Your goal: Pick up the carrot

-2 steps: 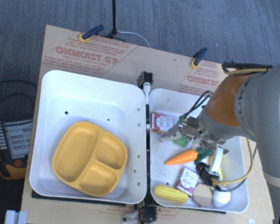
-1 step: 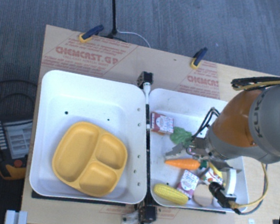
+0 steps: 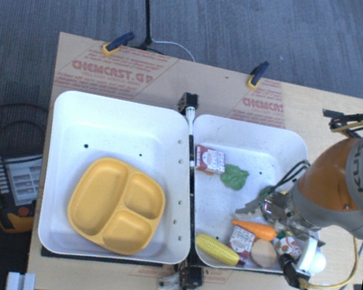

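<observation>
Carrot lies near the front edge of the right bin, hemmed by a small carton, corn cob and pale round item; hand state cannot be told; risk: neighbours snagged or carrot nudged aside.

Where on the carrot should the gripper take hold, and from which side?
Probably mid-body of the carrot, from above. It lies flat, long axis left to right, so fingers close across its narrow width. The small carton crowds its near side.
</observation>
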Motion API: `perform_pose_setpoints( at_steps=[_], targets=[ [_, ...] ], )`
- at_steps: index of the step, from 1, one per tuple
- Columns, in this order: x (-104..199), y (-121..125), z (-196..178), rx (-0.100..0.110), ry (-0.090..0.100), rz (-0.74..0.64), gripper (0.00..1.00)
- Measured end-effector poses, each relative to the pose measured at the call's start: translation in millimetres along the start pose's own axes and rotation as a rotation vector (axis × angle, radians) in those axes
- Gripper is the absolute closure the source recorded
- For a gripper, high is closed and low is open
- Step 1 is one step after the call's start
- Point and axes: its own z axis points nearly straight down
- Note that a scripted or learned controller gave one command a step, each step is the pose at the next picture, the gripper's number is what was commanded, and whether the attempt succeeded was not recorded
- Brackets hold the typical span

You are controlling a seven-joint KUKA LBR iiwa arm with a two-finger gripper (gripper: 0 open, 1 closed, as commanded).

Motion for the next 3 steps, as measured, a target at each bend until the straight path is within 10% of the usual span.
perform_pose_setpoints(
  at_steps=[1,2,3],
  targets=[
    [-16.3,3.4,0.3,0.009,0.004,-0.106,0.0],
    [-26.8,5.7,0.1,0.005,-0.001,-0.505,0.0],
    [-26.4,7.8,-10.6,0.0,-0.002,-0.504,1.0]
  ],
)
